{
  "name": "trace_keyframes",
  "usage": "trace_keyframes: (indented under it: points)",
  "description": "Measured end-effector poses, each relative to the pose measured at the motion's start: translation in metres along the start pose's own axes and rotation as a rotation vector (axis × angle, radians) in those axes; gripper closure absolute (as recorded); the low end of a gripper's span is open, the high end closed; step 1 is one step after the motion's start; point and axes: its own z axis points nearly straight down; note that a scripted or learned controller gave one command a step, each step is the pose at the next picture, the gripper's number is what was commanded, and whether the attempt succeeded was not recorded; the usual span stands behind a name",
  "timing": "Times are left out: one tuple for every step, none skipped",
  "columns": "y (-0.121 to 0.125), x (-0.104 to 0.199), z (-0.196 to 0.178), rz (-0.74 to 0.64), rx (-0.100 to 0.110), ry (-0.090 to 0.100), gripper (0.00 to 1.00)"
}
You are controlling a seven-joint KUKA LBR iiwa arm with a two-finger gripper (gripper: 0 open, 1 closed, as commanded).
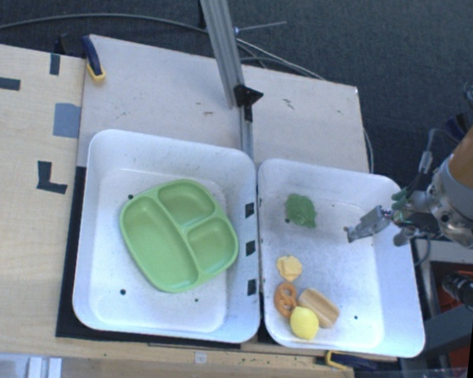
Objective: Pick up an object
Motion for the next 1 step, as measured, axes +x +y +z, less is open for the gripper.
trace_keyframes:
  points:
    - [0.0000,-0.0001,0.0000,0.000,0.000,0.000,0.00]
